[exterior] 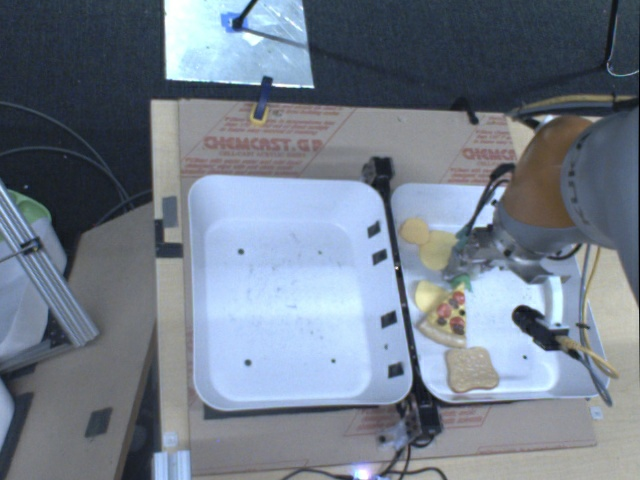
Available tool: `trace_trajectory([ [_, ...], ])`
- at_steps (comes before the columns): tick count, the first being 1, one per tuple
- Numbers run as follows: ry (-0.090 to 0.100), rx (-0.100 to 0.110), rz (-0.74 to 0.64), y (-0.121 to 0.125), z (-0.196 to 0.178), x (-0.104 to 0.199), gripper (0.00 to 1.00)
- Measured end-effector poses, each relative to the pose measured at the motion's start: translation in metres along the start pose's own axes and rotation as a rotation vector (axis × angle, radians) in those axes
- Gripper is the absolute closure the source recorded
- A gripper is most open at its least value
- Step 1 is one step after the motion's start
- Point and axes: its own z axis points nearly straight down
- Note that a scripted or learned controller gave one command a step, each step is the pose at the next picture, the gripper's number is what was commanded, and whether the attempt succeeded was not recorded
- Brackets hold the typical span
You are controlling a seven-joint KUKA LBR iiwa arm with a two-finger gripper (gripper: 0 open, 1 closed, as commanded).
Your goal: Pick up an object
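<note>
The right white bin [520, 363] holds several toy foods. A small round yellow piece [415, 232] and a larger pale yellow piece [437, 254] lie at its far left. A pizza slice [446, 314] with red and dark toppings lies below them, and a slice of toast [471, 369] sits by the near wall. My gripper [462, 265] hangs low over the bin, just right of the pale yellow piece and just above the pizza slice. A small green bit [460, 281] shows right under its tip. The arm's grey and orange wrist [545, 193] hides the bin's far right part.
The left white bin [290, 288] adjoins the right one along a raised rim with black clips [385, 258]. Both stand on a cardboard sheet [270, 138]. A shiny metal plate [238, 26] lies on the floor beyond the bench.
</note>
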Motion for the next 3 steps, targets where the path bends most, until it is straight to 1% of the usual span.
trace_trajectory([
  [1,0.001,-0.002,-0.007,0.000,-0.093,0.071,1.00],
  [2,0.001,-0.001,-0.005,0.001,-0.100,0.068,1.00],
  [3,0.000,0.004,0.001,-0.016,-0.104,0.066,1.00],
])
